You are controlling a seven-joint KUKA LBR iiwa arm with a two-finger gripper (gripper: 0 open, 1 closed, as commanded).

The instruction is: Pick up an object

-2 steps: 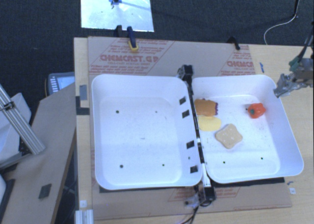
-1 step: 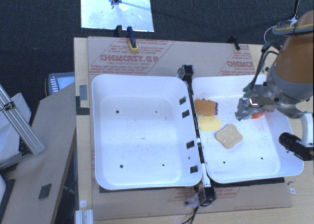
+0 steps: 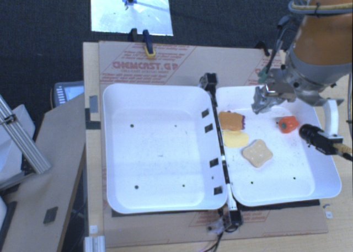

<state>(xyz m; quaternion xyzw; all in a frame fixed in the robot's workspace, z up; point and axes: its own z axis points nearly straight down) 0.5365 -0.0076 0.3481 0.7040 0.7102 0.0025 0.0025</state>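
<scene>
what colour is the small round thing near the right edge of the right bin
Red-orange, with a dark bit on top, seen in the camera view.

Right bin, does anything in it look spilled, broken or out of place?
Nothing stands out. The right bin holds an orange piece, a yellow piece, a tan piece and a red piece, all lying loose and intact.

Red block letters run across the cardboard sheet (image 3: 165,60) under the two bins, along its far edge just beyond the left bin (image 3: 160,146); they appear to read "CHEMCAST GP", though the last letters are soft; smaller red lines sit above and below that word, too fine to make out; more red print shows on the same sheet at the far right and along the near edge, unreadable from here.
</scene>
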